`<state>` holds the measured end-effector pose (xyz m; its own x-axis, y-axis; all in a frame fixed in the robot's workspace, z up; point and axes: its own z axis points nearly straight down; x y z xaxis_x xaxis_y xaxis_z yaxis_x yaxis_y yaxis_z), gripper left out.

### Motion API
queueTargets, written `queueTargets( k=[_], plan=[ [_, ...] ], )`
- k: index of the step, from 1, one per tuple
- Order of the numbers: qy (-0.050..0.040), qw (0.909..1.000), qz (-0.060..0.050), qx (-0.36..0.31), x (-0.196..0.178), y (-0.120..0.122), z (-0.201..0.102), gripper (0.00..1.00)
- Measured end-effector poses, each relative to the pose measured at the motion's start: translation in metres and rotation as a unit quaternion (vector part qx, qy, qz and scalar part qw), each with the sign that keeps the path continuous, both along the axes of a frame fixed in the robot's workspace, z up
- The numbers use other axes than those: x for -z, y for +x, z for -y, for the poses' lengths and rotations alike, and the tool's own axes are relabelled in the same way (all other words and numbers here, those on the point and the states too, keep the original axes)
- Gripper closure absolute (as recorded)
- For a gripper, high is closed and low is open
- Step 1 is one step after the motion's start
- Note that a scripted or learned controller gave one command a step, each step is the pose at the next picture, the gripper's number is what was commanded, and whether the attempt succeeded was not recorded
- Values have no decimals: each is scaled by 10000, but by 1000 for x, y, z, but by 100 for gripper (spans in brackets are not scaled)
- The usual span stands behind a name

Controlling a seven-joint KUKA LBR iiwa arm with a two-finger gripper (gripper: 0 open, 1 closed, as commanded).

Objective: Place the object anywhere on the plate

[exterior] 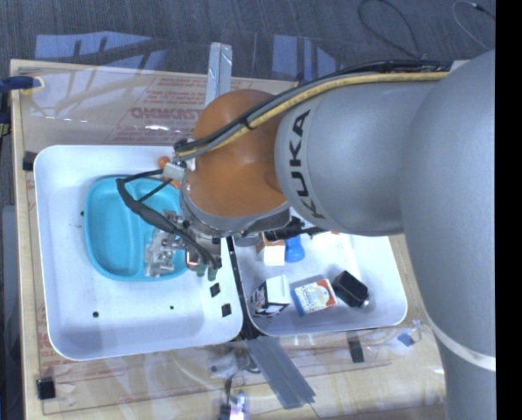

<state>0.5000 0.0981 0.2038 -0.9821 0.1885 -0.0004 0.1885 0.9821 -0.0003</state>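
Note:
A light blue plate [116, 230] lies in the left white bin [68, 322], toward its middle left. My gripper [164, 256] hangs over the plate's lower right rim, reaching down from the orange wrist band. The metal parts at its tip hide whatever may be under or in it. No loose object shows on the bare part of the plate.
The right bin [392, 309] holds a small blue and white item [294, 250], a printed packet [313, 296], a black object [351, 289] and a small dark-edged piece [262, 301]. The big grey arm covers most of that bin and the back wall between the bins.

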Motion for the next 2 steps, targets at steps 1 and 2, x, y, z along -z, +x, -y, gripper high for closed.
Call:
queueTargets(
  k=[1,2],
  plan=[
    [2,9951,0,-987,-18,-24,-90,100],
    [-2,9771,-12,-2130,8,-20,-119,100]
  ],
)
